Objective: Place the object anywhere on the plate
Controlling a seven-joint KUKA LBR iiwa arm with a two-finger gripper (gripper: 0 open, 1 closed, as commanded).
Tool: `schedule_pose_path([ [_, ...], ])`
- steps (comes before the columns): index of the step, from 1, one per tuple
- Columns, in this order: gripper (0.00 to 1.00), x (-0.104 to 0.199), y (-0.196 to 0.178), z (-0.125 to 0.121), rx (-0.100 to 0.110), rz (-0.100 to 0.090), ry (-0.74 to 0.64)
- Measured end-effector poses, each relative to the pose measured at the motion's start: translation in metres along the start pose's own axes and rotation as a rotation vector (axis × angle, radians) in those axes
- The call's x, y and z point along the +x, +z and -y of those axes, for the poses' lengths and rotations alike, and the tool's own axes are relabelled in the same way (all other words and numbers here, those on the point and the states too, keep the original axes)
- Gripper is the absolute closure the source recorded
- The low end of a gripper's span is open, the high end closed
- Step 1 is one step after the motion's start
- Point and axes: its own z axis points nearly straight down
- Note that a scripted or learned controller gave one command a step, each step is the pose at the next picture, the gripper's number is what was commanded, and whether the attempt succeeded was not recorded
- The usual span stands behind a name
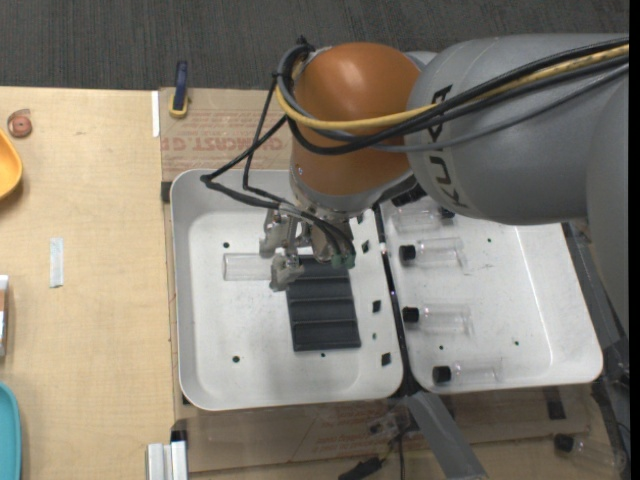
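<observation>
The grey arm [520, 128] reaches in over the counter [90, 268] from the right, its orange band [350, 118] bulging above the wrist and looped with black and yellow cables. Below it, two shallow white bins lie side by side: the left bin [215, 368] sits against the tan board of the counter, and the right bin [530, 338] holds three clear tubes with black caps, lined up along its left wall. The jaws [290, 258] hang over the middle of the left bin; whether they are released or clenched cannot be told, since the wrist hides them. Just beneath and touching that spot in view lies a black ribbed block [323, 313], flat on the left bin's floor, nearer its right wall. A clear tube [245, 266] lies just left of the jaws. At the counter's far left edge, an orange dish [8, 168] shows partly.
</observation>
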Motion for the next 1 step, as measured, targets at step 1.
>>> schedule_pose_path([
  [1, 1.0, -0.1113, 0.0296, -0.0132, 0.0, 0.001, -0.06],
])
